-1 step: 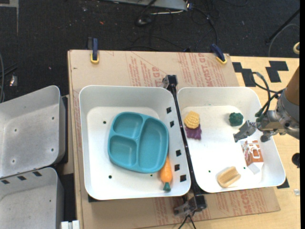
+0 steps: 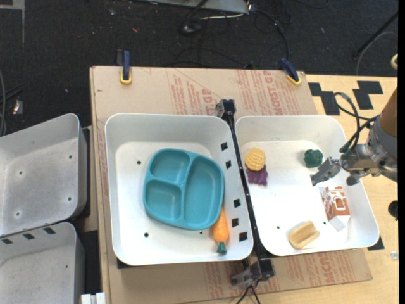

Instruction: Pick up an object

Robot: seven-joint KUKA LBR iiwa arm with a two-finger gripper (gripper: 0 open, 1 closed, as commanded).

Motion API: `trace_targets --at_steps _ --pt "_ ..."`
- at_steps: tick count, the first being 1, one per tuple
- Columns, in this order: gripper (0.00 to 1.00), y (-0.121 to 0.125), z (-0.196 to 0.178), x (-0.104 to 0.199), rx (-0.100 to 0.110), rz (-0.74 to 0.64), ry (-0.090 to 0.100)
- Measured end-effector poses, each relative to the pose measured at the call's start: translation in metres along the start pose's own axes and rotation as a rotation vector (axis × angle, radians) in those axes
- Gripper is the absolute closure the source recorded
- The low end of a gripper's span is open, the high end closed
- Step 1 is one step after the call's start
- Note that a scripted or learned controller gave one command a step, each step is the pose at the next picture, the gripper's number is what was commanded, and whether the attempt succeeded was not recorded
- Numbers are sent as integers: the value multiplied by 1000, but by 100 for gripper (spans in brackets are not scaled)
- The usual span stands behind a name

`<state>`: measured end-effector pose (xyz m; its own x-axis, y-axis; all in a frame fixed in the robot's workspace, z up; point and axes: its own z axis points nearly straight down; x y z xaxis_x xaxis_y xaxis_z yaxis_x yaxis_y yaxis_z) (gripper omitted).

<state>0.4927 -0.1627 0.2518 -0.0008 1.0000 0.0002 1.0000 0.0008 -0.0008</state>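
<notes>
A robotics lab: clamped cardboard bench (image 2: 190,84), 2 white bins (image 2: 120,189), loose cables (image 2: 278,18).

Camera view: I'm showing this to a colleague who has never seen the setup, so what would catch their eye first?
Most likely the teal divided plate in the left bin, with an orange toy carrot against its lower right edge. Next, the gripper over the right bin, between a dark green toy and a small red and white carton. A yellow corn toy on a purple piece sits near the divider.
</notes>
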Motion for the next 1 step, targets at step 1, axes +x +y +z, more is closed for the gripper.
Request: trace_targets --at_steps 1 --pt "0 3 51 -9 4 2 1"
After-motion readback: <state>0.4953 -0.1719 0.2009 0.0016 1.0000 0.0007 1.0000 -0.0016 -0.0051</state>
